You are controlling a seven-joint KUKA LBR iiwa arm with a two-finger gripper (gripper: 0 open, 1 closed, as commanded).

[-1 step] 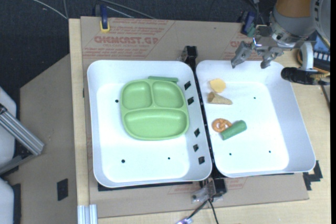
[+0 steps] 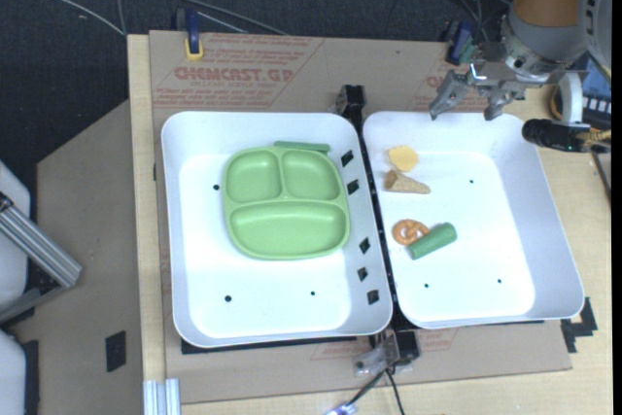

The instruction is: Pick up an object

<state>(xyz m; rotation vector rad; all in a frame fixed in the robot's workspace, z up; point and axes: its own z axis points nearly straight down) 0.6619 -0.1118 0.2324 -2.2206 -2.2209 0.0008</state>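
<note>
Green cylinder [image 2: 431, 241] lies in the right bin [image 2: 525, 238], touching a pretzel [image 2: 409, 231]. Gripper [image 2: 477, 101] hovers above the bin's far rim, fingers spread wide, holding nothing.

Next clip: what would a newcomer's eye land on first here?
The green divided plate in the left bin stands out most. In the right bin, near its left wall, lie small food pieces: a yellow piece, a tan cone, a pretzel and a green cylinder. The pincer hangs open over that bin's far edge.
</note>
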